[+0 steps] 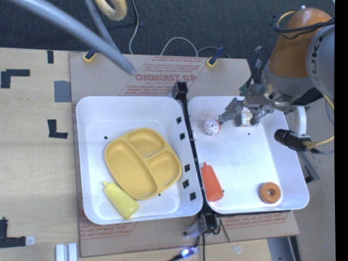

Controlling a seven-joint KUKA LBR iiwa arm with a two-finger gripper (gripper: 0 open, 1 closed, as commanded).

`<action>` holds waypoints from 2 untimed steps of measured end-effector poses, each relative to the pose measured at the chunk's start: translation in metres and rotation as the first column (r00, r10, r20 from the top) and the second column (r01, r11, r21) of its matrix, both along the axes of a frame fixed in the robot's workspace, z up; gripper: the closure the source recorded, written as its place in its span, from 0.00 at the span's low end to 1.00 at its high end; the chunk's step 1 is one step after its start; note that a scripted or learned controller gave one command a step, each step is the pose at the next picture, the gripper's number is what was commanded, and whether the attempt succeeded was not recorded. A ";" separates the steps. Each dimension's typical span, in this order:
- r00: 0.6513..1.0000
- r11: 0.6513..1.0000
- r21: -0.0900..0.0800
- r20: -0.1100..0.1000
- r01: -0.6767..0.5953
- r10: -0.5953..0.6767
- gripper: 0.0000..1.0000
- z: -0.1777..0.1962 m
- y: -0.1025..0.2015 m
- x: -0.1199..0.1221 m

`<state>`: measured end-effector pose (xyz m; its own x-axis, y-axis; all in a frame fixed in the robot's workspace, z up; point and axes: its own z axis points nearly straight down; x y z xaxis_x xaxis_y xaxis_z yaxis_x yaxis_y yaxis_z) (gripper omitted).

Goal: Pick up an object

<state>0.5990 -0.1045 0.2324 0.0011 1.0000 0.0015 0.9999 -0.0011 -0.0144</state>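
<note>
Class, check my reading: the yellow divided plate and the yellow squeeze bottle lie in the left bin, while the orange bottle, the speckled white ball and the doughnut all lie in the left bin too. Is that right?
Not quite. The camera view shows the orange bottle, the speckled white ball and the doughnut in the right bin. The yellow divided plate and yellow squeeze bottle do lie in the left bin.

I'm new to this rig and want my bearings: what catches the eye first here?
The big yellow divided plastic plate in the left white bin, with a yellow squeeze bottle at its near corner. In the right white bin, the arm's hand sits beside a small white speckled ball.
</note>
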 end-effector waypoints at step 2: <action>1.000 1.000 -0.002 0.009 -0.002 0.002 0.00 -0.037 0.001 -0.002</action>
